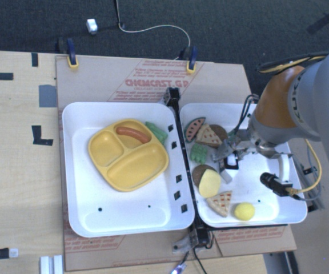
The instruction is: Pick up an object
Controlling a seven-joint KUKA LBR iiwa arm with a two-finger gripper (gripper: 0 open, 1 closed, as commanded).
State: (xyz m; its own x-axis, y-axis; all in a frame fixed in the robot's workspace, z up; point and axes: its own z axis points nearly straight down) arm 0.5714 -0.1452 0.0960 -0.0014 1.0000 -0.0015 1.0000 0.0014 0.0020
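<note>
Camera view shows the hand (228, 160) low in the right shallow white bin (279, 210), its dark tip down among the toys; whether it is released or clenched, or has anything, I cannot tell from this angle. Just beside it lie a small green leafy toy (199, 153), a tan wedge-shaped toy slice (211, 136) and a red watermelon-slice toy (195, 127), with a pale yellow rounded toy (209, 182) on a brown piece nearby. These look like light, stiff plastic, probably smooth; the rounded toy is best pinched across its middle. Further off sit a waffle-patterned wedge (221, 202) and a yellow ball-shaped toy (244, 212). The left shallow white bin (96, 210) holds a yellow divided plastic tray (130, 164) carrying a reddish sausage toy (133, 133).
</note>
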